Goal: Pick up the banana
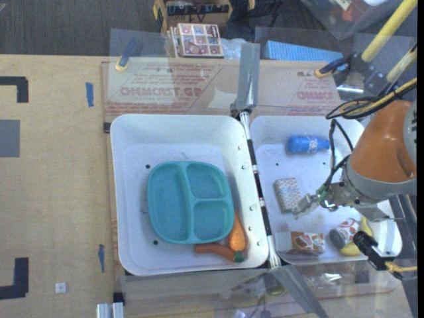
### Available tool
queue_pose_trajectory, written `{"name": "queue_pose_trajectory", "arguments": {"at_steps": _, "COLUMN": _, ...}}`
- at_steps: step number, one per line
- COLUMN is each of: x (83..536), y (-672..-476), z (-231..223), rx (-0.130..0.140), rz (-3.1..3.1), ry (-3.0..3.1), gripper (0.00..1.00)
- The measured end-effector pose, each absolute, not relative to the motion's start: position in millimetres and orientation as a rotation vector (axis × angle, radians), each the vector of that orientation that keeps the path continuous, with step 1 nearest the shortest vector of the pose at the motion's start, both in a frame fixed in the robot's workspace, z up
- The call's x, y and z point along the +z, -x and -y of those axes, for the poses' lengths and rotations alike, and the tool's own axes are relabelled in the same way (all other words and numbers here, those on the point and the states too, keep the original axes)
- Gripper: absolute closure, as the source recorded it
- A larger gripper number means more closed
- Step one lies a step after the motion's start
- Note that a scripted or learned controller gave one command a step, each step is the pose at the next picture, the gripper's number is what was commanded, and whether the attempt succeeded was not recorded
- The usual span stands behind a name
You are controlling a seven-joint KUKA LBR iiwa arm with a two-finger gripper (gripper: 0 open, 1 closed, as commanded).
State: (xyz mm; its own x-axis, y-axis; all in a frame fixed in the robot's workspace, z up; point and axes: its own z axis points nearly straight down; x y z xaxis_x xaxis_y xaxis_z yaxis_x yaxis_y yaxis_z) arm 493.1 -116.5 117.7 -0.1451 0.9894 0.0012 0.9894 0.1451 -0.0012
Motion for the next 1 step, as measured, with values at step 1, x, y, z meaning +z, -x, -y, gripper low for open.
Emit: {"name": "queue_pose_trajectory", "arguments": {"at_steps": 1, "x": 154.4, "y": -504.7, "z": 197.2, "rx": 0.0, "rz": 2.215, "ry": 2.232, "gripper": 0.0}}
